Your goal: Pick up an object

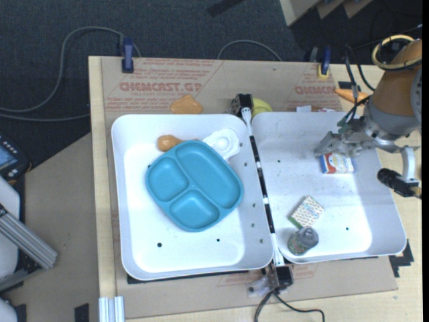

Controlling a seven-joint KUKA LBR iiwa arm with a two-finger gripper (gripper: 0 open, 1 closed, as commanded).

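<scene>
Camera view | bench [167, 86] brown, dark carpet [167, 12] | pincer [340, 146] state unclear

Nearer blue clamp [324, 62] sits just behind the jaws on the cardboard sheet [201, 72]. Farther blue clamp [127, 54] is well away across it, with an orange lump [186, 104] between them.

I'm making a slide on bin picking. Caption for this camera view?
KUKA arm's hand poised over a small packet in the right bin; blue divided tray fills the left bin.

blue tray [194, 184] crowds left bin [134, 233]; right bin [375, 227] roomier
</scene>
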